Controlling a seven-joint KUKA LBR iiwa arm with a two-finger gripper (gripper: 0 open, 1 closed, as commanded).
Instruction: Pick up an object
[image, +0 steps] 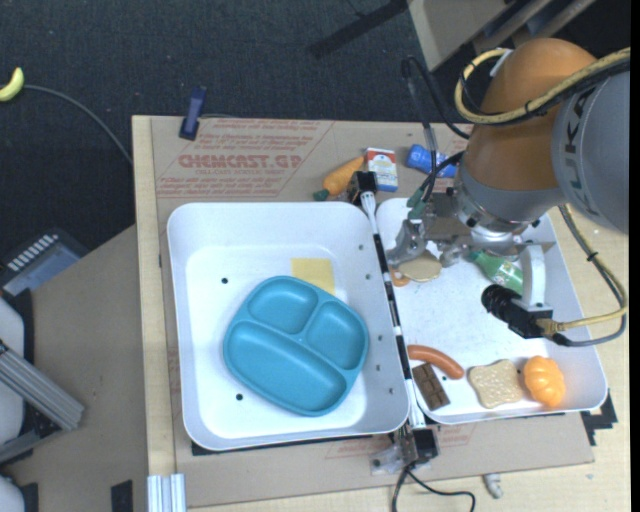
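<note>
My gripper hangs low over the back left part of the right bin, close to the wall between the bins. A flat tan round piece lies right under its tip; the view does not show whether it is gripped. Just right of the gripper, a green object lies partly hidden by the wrist. At the bin's front lie a red sausage, a brown bar, a bread slice and an orange fruit.
The left bin holds a blue divided plate and a yellow cheese slice behind it. Behind the bins on the board lie an orange piece, a small white and red box and a blue item.
</note>
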